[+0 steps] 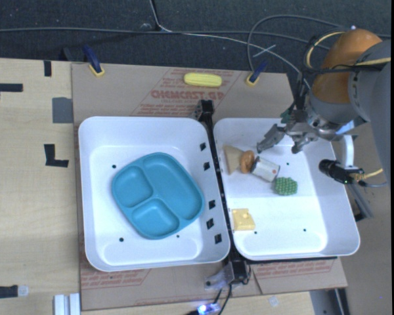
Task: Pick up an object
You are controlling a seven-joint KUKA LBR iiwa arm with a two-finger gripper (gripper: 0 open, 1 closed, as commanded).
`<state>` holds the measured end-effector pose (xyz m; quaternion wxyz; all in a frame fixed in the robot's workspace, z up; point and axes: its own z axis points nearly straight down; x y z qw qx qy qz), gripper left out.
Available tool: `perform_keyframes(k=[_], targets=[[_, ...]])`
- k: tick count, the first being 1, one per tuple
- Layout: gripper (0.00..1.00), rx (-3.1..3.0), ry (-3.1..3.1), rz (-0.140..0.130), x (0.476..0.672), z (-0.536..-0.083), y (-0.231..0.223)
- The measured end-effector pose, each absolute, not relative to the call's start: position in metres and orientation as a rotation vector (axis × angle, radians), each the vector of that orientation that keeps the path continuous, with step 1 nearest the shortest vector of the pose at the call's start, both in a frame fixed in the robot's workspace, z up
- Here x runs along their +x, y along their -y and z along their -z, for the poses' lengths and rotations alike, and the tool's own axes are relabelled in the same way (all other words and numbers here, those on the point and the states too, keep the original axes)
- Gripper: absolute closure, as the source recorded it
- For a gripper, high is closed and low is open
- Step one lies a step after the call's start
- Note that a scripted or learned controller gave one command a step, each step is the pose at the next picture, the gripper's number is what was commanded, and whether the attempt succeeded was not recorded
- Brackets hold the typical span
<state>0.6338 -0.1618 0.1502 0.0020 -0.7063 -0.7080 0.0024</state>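
Note:
My gripper [282, 143] hangs over the upper part of the right bin [328, 231], its fingers spread open with nothing between them. Just below and left of it lie a small white cylinder [265, 170], an orange-brown piece [247, 161] and a tan wedge [233, 158] close together. A green bumpy ball [285, 186] rests a little lower right. A yellow block [242, 220] lies near the bin's left wall. In the left bin [98, 241] sits a blue divided plate [157, 194].
A yellow banana-shaped item [202, 79] lies on the cardboard behind the bins. Blue clamps [94, 63] hold the cardboard's back edge. Cables loop above the arm at the upper right. A black divider strip [213, 169] runs between the bins.

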Motion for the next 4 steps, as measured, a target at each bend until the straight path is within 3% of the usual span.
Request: perform_keyframes(k=[1,2,4], targets=[[0.00,-2.225,2.225,-0.003,0.637,-0.092,0.163],[1.00,-2.222,2.228,0.006,0.638,-0.104,0.159],[1.00,-2.222,2.225,0.003,0.648,-0.206,0.152]])
